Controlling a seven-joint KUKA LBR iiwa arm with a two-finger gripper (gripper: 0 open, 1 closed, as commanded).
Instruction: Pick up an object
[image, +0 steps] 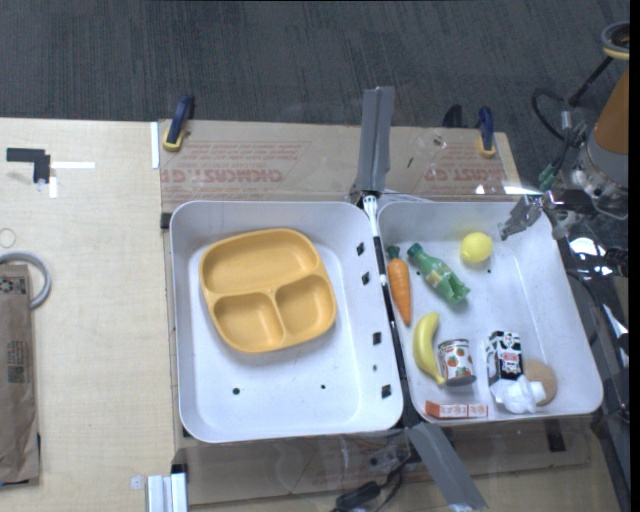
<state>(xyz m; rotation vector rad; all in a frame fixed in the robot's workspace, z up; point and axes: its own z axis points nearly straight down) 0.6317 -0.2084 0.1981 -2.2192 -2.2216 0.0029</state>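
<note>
The right bin (560, 300) holds several small objects: an orange carrot (400, 290), a green bottle (438, 272) lying on its side, a yellow lemon (476, 247), a banana (427, 345), a small can (456, 362), a black-and-white carton (506, 355), a tan round piece (541, 378), a white crumpled item (516, 398) and a flat red-and-white box (455, 409). My gripper (521, 217) hangs over the bin's far right corner, up and right of the lemon, touching none of the objects.
A yellow divided plate (265, 290) lies in the left bin (290, 400). Cardboard (260, 165) sits behind both bins, held by blue clamps (180, 122). A grey divider bar (375, 150) runs between the bins. Cables (600, 270) hang along the right side.
</note>
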